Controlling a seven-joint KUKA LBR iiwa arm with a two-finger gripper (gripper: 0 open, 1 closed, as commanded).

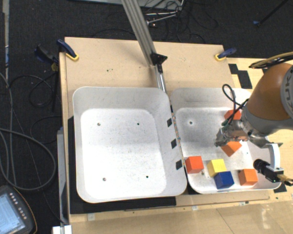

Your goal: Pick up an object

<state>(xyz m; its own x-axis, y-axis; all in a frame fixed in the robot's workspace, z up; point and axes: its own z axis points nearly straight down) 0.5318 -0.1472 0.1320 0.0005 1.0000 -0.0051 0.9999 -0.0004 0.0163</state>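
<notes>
The robot's hand (228, 141) is hovering over an orange block (230, 148) in the right bin (198, 115), its grip unclear; blocks look light, rigid, best pinched across flat sides.

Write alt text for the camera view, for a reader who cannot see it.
A grey and orange robot arm reaches from the right into the right bin, its pincer right at an orange block. Nearer the front lie two more orange blocks, a yellow block and a blue block; the left bin sits alongside.

Arm reaches in from the right, tool (228, 139) lowered
</notes>
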